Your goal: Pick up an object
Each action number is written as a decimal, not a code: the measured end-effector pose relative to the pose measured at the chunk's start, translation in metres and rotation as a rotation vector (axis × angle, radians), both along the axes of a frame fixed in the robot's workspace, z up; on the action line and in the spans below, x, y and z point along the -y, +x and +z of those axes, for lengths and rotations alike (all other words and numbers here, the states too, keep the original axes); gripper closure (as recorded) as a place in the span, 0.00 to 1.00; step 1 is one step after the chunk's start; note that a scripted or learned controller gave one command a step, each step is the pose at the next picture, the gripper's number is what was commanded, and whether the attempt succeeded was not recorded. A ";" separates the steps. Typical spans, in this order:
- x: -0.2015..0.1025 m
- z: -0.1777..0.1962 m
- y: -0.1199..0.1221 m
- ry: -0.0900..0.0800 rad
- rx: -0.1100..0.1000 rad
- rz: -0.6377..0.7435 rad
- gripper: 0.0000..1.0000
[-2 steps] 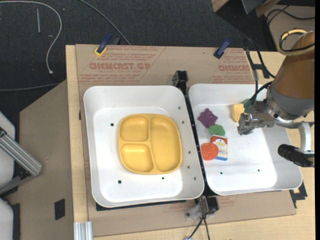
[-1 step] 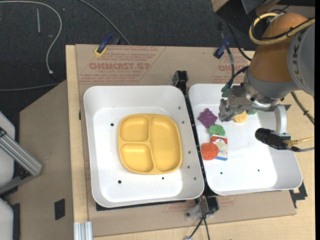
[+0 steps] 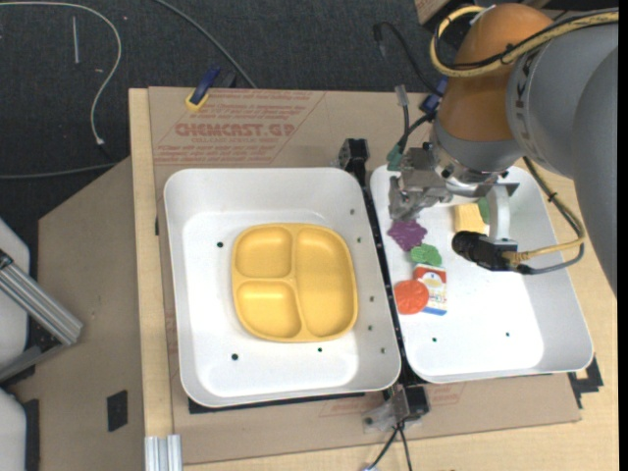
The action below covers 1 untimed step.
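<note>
The big grey arm (image 3: 559, 77) with its orange band comes in from the upper right of the frame. Its gripper (image 3: 407, 204) hangs low over the upper left part of the right bin (image 3: 510, 351). I cannot tell if it is open or closed, because the metal parts blur together.

Just under the gripper lies a small purple thing (image 3: 405, 233). Right below that is a green thing (image 3: 426, 255). Lower still sit a round red-orange thing (image 3: 410, 297) and a little white card with red and blue on it (image 3: 435, 287), touching each other. A yellow block (image 3: 468, 218) lies to the right of the gripper.

The left bin (image 3: 196, 214) holds a yellow plate with three parts (image 3: 292, 283) in its middle. Both bins sit on a table covered with brown cardboard (image 3: 235, 126).
</note>
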<state>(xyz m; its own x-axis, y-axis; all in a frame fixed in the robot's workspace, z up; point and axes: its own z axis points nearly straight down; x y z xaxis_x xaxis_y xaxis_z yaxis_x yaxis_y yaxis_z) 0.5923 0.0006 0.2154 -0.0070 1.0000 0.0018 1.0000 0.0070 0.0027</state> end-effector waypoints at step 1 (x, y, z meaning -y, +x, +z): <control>-0.052 0.011 0.026 0.000 0.001 -0.001 1.00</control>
